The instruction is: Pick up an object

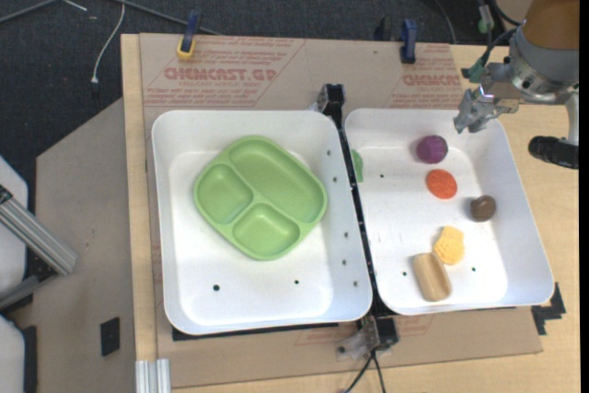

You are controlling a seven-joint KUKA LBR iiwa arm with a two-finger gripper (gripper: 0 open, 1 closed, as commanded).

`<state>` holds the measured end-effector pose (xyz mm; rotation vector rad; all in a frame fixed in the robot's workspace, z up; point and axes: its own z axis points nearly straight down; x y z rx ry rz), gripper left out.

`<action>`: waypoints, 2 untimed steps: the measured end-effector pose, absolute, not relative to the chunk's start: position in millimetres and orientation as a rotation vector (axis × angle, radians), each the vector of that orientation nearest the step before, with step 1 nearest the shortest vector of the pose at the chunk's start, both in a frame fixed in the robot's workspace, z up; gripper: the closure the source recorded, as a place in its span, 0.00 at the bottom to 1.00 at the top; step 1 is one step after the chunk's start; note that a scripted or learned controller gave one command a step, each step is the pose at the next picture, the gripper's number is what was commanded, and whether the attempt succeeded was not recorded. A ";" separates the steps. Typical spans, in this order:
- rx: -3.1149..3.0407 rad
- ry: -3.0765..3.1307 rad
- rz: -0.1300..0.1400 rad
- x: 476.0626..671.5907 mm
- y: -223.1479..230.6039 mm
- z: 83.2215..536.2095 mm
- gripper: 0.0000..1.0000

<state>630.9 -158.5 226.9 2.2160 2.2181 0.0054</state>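
Gripper (473, 117): over right bin's (515, 285) far rim; cannot tell finger state; nothing visibly held.
Objects: purple ball (431, 148) nearest, orange ball (442, 184), brown ball (483, 208), yellow piece (449, 245) touching tan cylinder (430, 276).
Left bin (175, 198): green divided tray (260, 197).

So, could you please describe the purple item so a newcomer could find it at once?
Look in the right-hand white bin, at its far end near the gripper. The purple ball lies there, just beyond an orange ball; it is the bin's sole purple thing.
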 end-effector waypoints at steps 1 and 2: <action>2.220 2.228 0.000 613.6 -119.0 224.3 1.00; 2.220 2.229 0.000 594.0 -80.1 227.2 1.00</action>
